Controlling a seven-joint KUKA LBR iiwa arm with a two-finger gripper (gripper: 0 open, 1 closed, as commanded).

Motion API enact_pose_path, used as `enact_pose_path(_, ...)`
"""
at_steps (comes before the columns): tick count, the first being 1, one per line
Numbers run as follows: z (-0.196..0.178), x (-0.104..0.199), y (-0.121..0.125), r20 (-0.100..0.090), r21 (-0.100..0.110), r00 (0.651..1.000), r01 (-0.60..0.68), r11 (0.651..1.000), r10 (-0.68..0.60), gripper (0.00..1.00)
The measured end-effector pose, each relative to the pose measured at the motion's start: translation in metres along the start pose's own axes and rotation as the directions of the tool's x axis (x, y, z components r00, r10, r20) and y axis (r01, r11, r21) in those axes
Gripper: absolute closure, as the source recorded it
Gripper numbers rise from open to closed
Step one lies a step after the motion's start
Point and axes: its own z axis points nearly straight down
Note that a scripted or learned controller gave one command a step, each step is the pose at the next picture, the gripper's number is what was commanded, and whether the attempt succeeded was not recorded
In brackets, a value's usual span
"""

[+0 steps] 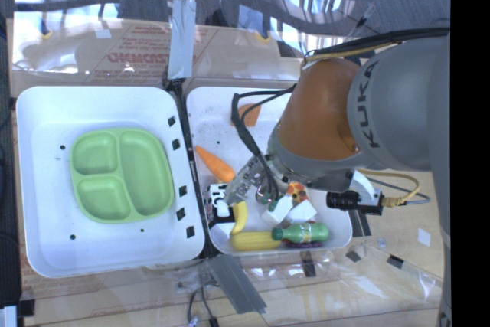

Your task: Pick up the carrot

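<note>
Gripper point(253, 181) sits low in the right-hand bin point(205, 107), a little right of frame centre, metal parts pointing toward lower left; whether its fingers are apart or together cannot be told, since the wrist and cabling blur them. Nothing visibly held. One carrot point(213, 164) lies just upper-left of the gripper, on the bin floor near the dividing wall, tilted, apart from the tool as far as can be judged. A second orange piece point(249, 113) shows near the top of the same bin, half hidden behind the arm's orange band point(318, 115); identity unclear. Yellow items along the bin's lower edge: two, one banana-like piece point(240, 217) standing up from the other, a longer one point(251, 241) lying flat. One green bottle point(302, 233) with a coloured label lies beside them to the right. One small white block point(282, 210) just under the gripper, hard to make out. The grey arm point(402, 107) covers the bin's right half. Bins counted: two. Left bin point(38, 165) holds one green divided plate point(121, 174), three compartments, left of centre.
</note>
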Motion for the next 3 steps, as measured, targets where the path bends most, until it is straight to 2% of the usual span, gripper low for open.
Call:
enact_pose_path(1, 0.073, -0.027, -0.021, 0.028, -0.019, 1.0, -0.005, 1.0, 0.005, 1.0)
enact_pose_path(2, 0.0, 0.031, 0.042, 0.001, -0.003, 0.94, -0.342, 0.94, 0.342, 1.0)
enact_pose_path(3, 0.002, -0.019, 0.032, 0.002, 0.002, 0.721, -0.692, 0.721, 0.692, 1.0)
